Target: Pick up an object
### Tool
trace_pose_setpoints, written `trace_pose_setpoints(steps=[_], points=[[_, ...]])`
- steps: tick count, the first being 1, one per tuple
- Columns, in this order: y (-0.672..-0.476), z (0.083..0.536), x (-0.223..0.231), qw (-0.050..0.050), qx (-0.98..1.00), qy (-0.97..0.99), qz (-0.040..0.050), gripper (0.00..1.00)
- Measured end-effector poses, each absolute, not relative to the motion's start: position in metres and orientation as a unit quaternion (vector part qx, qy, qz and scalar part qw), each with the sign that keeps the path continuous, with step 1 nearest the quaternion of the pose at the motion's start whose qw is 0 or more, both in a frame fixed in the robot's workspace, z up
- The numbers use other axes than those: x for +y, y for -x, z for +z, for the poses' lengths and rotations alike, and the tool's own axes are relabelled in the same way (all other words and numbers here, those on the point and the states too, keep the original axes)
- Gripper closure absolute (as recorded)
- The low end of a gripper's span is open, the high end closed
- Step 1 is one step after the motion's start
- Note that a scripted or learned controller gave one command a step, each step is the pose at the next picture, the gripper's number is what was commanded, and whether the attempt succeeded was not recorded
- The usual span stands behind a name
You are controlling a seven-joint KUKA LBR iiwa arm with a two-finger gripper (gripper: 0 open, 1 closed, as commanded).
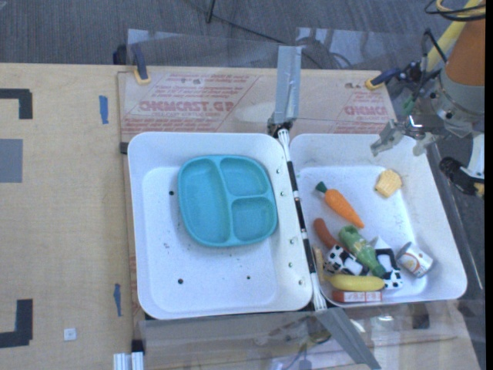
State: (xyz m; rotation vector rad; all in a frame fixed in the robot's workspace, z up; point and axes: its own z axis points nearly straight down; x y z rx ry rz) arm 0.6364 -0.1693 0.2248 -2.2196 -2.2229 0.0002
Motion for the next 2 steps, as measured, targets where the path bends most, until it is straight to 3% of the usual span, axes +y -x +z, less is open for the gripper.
trace_pose_setpoints(steps=[1,2], points=[[-0.64,0.103,-0.136,0.0,-0.705,0.71,0.0,0.0],[-0.598,0.089,-0.109,-0.004,-0.644,0.765,-0.0027,0.0]])
